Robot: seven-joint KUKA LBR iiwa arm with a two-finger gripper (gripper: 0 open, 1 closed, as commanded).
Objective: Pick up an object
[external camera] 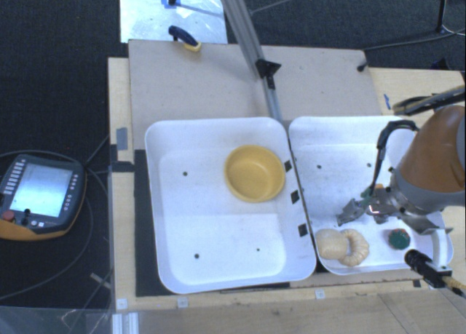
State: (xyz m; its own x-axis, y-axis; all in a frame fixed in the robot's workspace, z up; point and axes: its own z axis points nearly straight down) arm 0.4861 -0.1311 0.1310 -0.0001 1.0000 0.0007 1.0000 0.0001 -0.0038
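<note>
**Mia:** Where was the arm (437, 161) in the view from above?

**Ben:** It reached into the right bin (328, 125). The gripper (352, 212) hung low over the bin floor, near the front.

**Mia:** Did it have anything?

**Ben:** Nothing could be seen in it. It was too small and grey to tell if it was open or closed.

**Mia:** What was it going for?

**Ben:** Most likely the pale roll (344, 247). That lay just in front of the gripper, by the front wall of the right bin, close to the side next to the left bin (211, 252).

**Mia:** So which step was it?

**Ben:** It looked like the reach. The pick-up was not done yet.

**Mia:** What did the next move need?

**Ben:** The gripper had to come a bit nearer the front, sit right over the roll, go down and squeeze it.

**Mia:** What did the roll look like?

**Ben:** It was cream-colored, fat and bent round like a little moon. It looked soft, so it might squash.

**Mia:** Anything else there?

**Ben:** A small green ball (398, 238) lay near the roll, under the arm. A yellow bowl (255, 172) sat in the left bin, well apart.
</note>
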